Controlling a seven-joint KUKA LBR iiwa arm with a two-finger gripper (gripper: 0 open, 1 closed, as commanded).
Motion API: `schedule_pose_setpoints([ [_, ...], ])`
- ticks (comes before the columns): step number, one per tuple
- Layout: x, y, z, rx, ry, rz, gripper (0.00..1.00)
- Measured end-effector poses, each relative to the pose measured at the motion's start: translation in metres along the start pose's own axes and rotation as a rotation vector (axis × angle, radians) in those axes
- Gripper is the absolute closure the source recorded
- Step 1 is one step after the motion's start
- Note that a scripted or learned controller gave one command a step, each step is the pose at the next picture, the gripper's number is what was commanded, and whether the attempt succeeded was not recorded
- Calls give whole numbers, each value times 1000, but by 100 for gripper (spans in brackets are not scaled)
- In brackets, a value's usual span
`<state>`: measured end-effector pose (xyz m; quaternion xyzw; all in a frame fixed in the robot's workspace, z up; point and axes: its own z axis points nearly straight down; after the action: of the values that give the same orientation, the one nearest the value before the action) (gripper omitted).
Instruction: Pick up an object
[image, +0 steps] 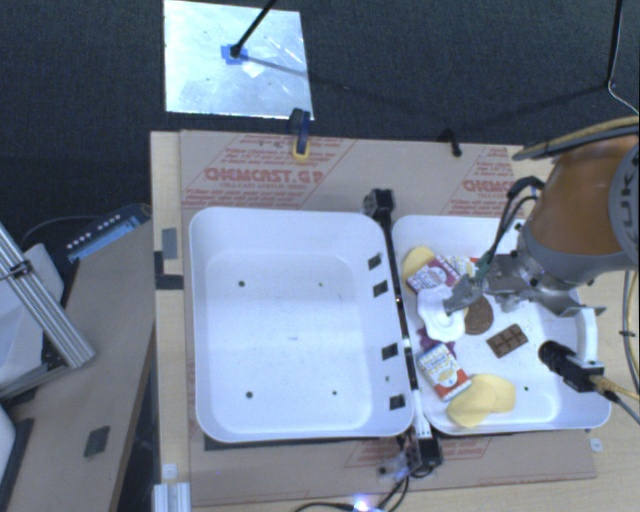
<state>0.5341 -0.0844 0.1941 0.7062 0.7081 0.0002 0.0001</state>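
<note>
The right bin (560, 408) holds several small items. A yellow piece (415, 261) and a pink-and-white packet (436, 275) lie at its far left. A white round object (440, 322) sits in the middle, with a brown oval piece (480, 318) and a dark chocolate bar (506, 341) to its right. A red-and-white packet (443, 367) and a pale yellow lump (483, 397) lie near the front wall. My gripper (464, 297) hangs low over the white round object's upper right edge, beside the brown oval. Nothing shows as lifted.
The left bin (215, 225) stands beside the right one, joined by a black clipped divider (397, 320). A black cylinder (566, 366) on the arm juts over the right bin's right side. Both bins rest on a cardboard sheet (270, 170).
</note>
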Motion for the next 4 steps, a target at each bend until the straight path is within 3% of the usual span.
schedule_pose_setpoints([
  [1, -45, -13, 111, -8, -1, 4, 0],
  [2, -126, -46, 106, -8, -3, 7, 0],
  [3, -92, 28, 106, -9, -2, -7, 0],
  [4, -30, 117, 113, 43, 2, -7, 0],
])
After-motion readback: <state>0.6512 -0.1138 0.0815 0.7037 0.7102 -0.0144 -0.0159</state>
